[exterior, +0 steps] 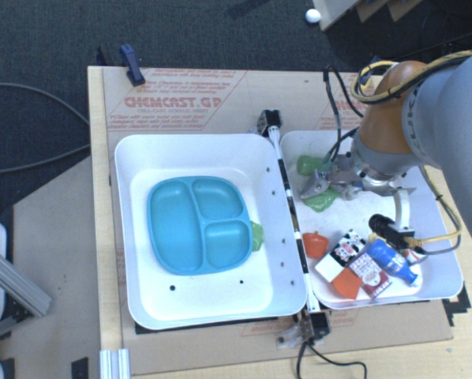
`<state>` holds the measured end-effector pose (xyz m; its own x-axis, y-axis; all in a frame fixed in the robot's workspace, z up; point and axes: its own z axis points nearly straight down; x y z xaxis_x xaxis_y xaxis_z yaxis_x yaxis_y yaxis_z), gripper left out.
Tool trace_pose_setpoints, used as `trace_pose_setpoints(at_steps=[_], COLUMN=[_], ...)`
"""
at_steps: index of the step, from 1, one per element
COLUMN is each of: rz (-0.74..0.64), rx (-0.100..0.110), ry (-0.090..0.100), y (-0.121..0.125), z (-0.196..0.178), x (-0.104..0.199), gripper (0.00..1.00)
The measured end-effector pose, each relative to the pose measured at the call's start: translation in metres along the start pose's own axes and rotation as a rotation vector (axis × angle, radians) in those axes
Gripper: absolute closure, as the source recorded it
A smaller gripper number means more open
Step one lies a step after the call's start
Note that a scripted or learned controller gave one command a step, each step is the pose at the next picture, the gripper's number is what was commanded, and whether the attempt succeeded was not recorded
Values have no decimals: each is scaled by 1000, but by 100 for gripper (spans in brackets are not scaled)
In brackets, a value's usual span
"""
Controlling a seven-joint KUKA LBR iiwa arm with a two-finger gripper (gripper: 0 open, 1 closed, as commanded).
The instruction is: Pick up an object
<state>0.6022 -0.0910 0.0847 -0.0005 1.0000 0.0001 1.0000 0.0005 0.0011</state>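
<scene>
Cardboard-topped bench (181,101), dark carpet around. Metal two-finger gripper (321,186) low in right white bin (449,279), over crumpled green soft object (320,201). Grip state: cannot tell; likely lining up for pick.

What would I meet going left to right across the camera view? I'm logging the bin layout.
Blue clamp → blue divided plate → small green piece at the plate's right edge → orange object → blue packet in the right bin.
</scene>
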Motion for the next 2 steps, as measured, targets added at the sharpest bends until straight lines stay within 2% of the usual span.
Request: trace_pose_setpoints(at_steps=[1, 2], rz=[0, -1], rx=[-15, 1], ry=[-4, 0], y=[5, -48], z=[-18, -100], x=[-2, 57], gripper=[100, 100])
